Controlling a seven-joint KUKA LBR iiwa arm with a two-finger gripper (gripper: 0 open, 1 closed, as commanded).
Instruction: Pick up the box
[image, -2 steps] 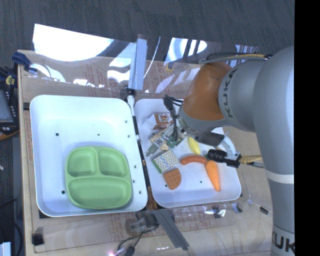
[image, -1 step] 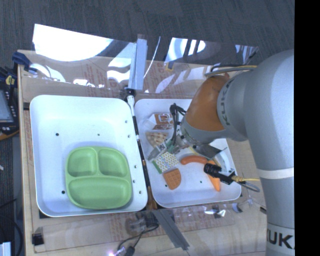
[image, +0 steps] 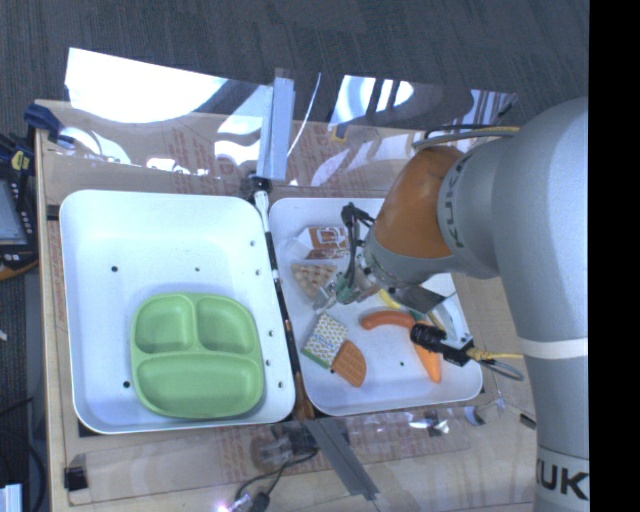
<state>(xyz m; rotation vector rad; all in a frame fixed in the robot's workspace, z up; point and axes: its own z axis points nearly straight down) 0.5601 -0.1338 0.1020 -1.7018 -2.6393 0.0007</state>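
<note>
The box (image: 325, 340), small with a green and white pattern, lies tilted in the right bin (image: 400, 398) near its left wall. My gripper (image: 338, 292) hangs from the grey and orange arm just above and behind the box, over a waffle piece (image: 312, 275). The gripper's tip is a short way from the box's upper edge and nothing shows as lifted. The arm's bulk covers the bin's right rear part.
An orange-brown cracker (image: 350, 365) touches the box's lower right side. A sausage (image: 385, 320), a carrot (image: 428, 362) and a brown snack (image: 325, 238) also lie in the right bin. The left bin (image: 100, 250) holds a green divided plate (image: 197, 355).
</note>
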